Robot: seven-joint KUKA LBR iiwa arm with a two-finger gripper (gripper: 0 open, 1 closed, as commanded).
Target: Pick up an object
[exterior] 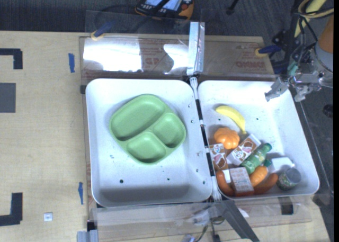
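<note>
Two metal fingers [278,88] of the gripper [288,88] hang over the far right corner of the right white bin [296,114], and you cannot tell whether they are parted or closed; nothing sits between them. Nearest below them lies the yellow plastic banana [232,115], alone on bare bin floor, well apart from the heap. It looks light, stiff and smooth, so you should take it across its middle, where the curve is narrowest. Beyond it sit the round orange toy fruit [228,137], likely to roll away, the green bottle [257,156], small printed cartons [241,180], an orange carrot-like piece [259,175] and a dark round tin [288,178], all touching and harder to separate. Across the divider, the green three-part plate [148,128] fills the left white bin [100,145] on the worktop [42,130].
</note>
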